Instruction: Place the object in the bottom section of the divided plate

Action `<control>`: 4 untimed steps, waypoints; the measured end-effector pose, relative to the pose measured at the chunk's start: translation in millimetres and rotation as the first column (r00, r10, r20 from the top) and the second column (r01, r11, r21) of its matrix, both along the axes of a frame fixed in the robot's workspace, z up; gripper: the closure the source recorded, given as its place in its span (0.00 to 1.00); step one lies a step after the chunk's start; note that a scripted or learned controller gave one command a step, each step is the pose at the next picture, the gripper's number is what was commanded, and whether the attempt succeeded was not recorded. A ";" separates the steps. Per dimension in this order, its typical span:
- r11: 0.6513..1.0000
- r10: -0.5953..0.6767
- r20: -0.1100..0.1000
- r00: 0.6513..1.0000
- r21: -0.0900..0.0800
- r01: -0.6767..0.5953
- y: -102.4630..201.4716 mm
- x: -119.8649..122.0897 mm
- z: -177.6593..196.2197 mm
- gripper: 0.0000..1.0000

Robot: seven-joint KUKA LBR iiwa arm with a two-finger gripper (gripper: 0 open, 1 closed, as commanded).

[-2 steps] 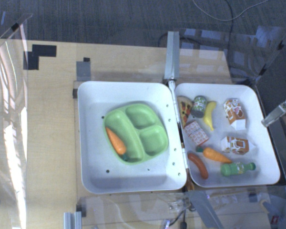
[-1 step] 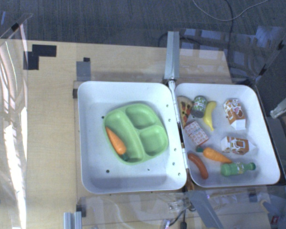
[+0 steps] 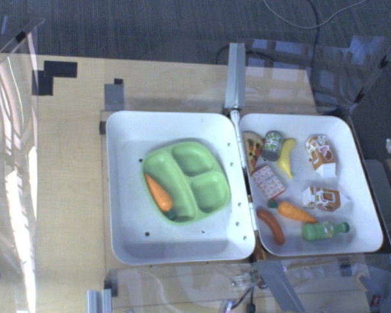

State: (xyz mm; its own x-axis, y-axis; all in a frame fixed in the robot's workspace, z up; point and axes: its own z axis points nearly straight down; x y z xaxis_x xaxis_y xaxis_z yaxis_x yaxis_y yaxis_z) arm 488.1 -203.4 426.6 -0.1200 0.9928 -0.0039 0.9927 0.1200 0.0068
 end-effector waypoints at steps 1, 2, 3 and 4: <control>1.000 0.001 0.000 1.000 0.000 -0.001 0.2 0.1 -0.1 0.00; 1.000 0.001 0.000 1.000 0.000 -0.001 0.2 0.1 -0.1 0.00; 1.000 0.001 0.000 1.000 0.000 -0.001 0.2 0.1 -0.1 0.00; 1.000 0.001 0.000 1.000 0.000 -0.001 0.2 0.1 -0.1 0.00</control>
State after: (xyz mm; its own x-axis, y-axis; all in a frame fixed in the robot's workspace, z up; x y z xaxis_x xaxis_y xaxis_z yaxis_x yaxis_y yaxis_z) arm 488.2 -203.3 426.5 -0.1210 0.9926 -0.0039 0.9926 0.1210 0.0067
